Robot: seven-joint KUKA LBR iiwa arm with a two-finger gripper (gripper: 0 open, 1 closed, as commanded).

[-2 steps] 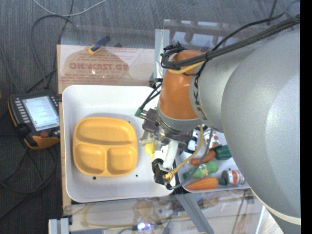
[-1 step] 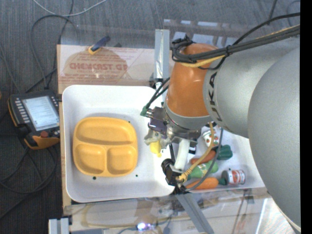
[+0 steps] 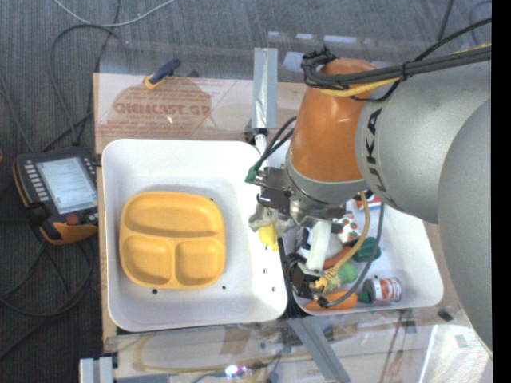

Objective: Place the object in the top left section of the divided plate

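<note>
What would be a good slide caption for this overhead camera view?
Robot arm reaches over the cluttered right bin; the yellow divided plate waits in the left bin.

yellow divided plate [image 3: 172, 239] lies flat in the left bin [image 3: 116, 309], three sections facing up.

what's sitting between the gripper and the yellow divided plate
Camera view: nothing but bare white floor of the left bin and its right rim lies between the gripper and the divided plate.

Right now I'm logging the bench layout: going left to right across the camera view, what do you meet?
Handheld control pendant → yellow divided plate in the left white bin → orange band of the arm → small can in the right bin.
</note>
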